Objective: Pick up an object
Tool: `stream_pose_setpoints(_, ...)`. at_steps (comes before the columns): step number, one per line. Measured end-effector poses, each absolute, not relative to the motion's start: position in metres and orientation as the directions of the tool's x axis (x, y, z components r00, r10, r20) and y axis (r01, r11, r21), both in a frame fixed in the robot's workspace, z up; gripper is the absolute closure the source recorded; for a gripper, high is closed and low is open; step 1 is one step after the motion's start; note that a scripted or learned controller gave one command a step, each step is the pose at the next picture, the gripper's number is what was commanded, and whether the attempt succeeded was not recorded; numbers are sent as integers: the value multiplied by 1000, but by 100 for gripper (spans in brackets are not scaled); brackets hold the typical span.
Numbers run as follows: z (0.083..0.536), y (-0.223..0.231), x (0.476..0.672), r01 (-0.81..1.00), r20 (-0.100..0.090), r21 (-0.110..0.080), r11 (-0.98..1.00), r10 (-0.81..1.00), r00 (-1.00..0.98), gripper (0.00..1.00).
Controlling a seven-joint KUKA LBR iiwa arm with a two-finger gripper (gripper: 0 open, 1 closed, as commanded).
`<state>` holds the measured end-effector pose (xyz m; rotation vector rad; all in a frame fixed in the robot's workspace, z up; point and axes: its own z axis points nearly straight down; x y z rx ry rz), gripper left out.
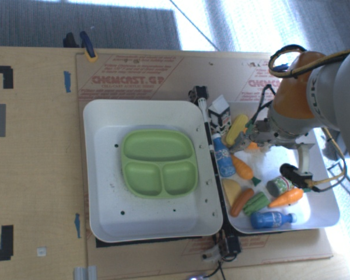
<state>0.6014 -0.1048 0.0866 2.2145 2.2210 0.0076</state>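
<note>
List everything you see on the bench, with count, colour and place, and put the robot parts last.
Bins: two, white, side by side.
Divided plate: one, green, left bin.
Toy carrots: three, orange, right bin.
Bottles: two, blue, right bin, one along its left wall.
Banana: one, yellow, right bin's far end.
Small carton: one, white and black, right bin's far corner.
Green vegetable: one, right bin.
Arm: one, grey and orange, over the right bin.
Tool: one, dark, beside the banana.

We see a green divided tray [159,162] in the left white bin [99,156], with blue clips [88,45] at the surface's far edge.
</note>
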Motion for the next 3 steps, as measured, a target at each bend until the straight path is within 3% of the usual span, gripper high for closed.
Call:
stream_pose_setpoints(1, 98, -107, 602, 1000, -4, 10, 2, 1000, -2, 100)
stream_pose_setpoints(2, 98, -107, 602, 1000, -4, 10, 2, 1000, -2, 0)
stream_pose_setpoints(3, 87, -103, 598, 1000, -2, 3, 1, 1000, -1, 0)
